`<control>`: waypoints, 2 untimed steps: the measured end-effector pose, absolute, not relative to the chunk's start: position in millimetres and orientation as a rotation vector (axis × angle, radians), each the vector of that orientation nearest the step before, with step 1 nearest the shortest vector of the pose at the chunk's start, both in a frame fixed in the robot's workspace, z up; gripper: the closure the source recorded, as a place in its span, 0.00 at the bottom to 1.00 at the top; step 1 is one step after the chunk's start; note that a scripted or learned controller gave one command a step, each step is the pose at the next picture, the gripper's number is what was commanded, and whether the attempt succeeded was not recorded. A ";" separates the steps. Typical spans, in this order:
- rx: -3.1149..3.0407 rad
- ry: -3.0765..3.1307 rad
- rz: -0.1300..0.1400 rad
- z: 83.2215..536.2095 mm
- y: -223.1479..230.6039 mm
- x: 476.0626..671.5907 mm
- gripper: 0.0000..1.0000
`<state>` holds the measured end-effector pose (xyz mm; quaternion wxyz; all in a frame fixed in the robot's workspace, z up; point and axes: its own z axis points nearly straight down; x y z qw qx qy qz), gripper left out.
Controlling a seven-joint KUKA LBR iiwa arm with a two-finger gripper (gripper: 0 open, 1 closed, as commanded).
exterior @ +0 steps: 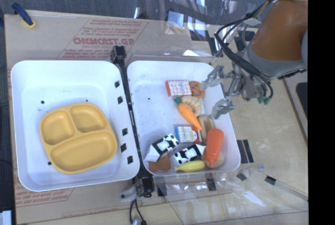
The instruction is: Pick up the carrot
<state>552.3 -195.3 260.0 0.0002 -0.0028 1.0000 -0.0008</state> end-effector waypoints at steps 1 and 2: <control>0.214 3.132 0.000 91.6 -162.8 587.8 0.00; 0.200 3.131 -0.001 102.7 -160.5 589.5 1.00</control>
